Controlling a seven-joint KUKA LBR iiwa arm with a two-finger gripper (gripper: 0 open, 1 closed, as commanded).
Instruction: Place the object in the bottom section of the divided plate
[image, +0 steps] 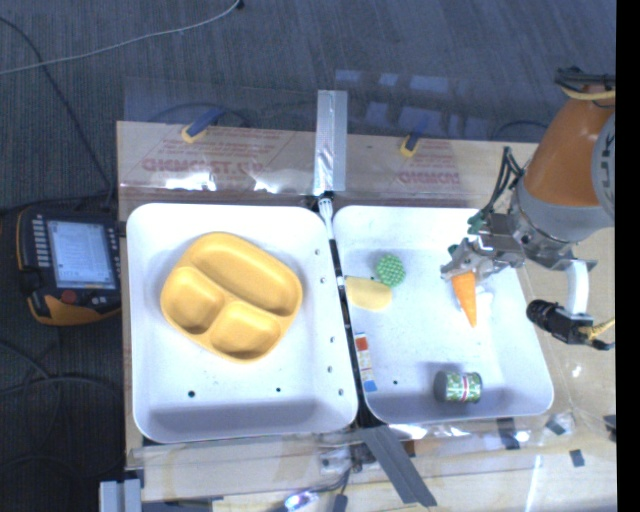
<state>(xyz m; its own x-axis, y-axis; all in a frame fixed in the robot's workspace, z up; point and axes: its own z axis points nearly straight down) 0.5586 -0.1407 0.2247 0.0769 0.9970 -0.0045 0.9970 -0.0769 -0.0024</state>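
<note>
A yellow divided plate (232, 295) lies in the left bin (160, 400), with one large section at the upper left and two smaller ones toward the lower right. In the right bin (420, 400) lies an orange carrot (466, 300), its tip pointing toward the bin's front. My gripper (470, 268) is directly over the carrot's broad end, and its grey metal hides where the two meet. A green dotted ball (390, 268), a pale yellow piece (368, 294) and a green can (458, 386) also rest in the right bin.
The ridge (340, 300) where the two bins meet runs between the plate and the right bin's objects. A black and orange handheld pendant (68, 262) sits left of the bench. The arm's black side fitting (555, 318) hangs over the right bin's right rim.
</note>
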